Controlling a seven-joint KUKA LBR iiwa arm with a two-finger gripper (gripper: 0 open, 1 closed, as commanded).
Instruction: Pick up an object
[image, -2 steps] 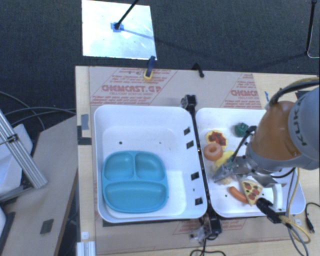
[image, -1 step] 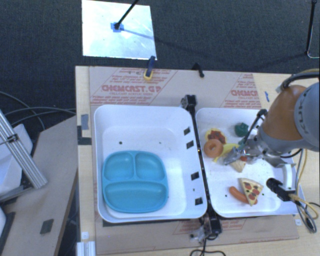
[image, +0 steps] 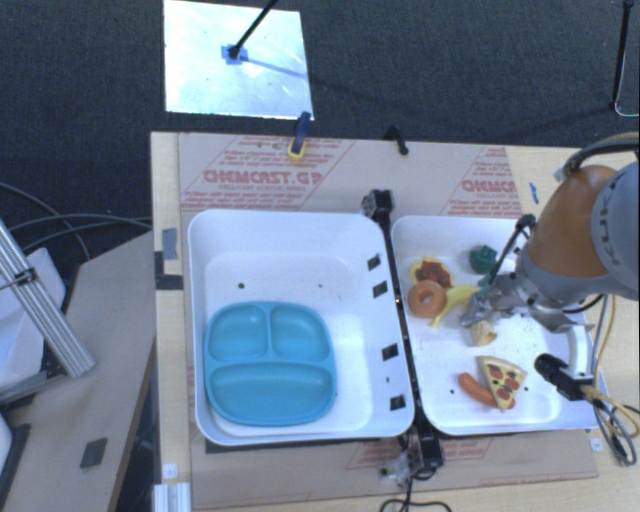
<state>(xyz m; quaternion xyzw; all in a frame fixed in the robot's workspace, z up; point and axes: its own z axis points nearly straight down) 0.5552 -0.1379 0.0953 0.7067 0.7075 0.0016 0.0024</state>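
Note:
The right bin (image: 440, 415) holds several toy foods. A brown donut (image: 428, 298) lies at its left, touching a yellow banana (image: 457, 297), with a red-brown piece (image: 432, 270) just behind them. A green piece (image: 484, 258) sits further back. Near the front lie a pizza slice (image: 503, 380) and an orange sausage (image: 476, 388). My gripper (image: 483, 310) is low in the middle of this bin, next to the banana's right end. A small beige piece (image: 484, 332) lies right beneath it. Whether the gripper touches the piece is unclear.
The left bin (image: 290, 235) holds a blue divided plate (image: 268, 362) at its front left. A black hinge strip (image: 392, 300) separates the two bins. The arm's orange band (image: 570, 215) hangs over the right bin's back right corner.

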